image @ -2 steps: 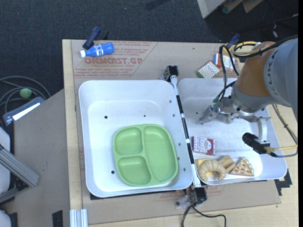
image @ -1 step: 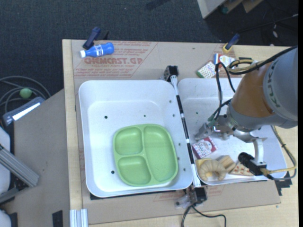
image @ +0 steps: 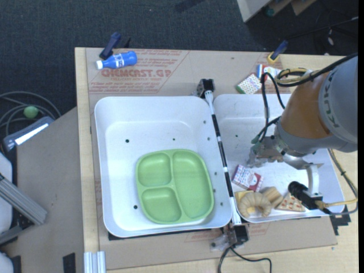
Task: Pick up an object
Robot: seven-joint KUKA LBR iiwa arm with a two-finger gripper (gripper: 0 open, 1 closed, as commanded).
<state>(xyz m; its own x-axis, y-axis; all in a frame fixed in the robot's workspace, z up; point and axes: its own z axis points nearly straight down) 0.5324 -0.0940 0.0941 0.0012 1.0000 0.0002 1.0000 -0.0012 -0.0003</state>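
Croissant crosswise in right bin, ends curling downward.

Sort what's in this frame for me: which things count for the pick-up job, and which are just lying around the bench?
Belongs to the job:
- hand, low in the right bin
- red-and-white packet
- croissant
- pizza slice

Just lying about:
- green divided plate in the left bin
- blue-and-white bottle on the bench
- small patterned card behind the right bin
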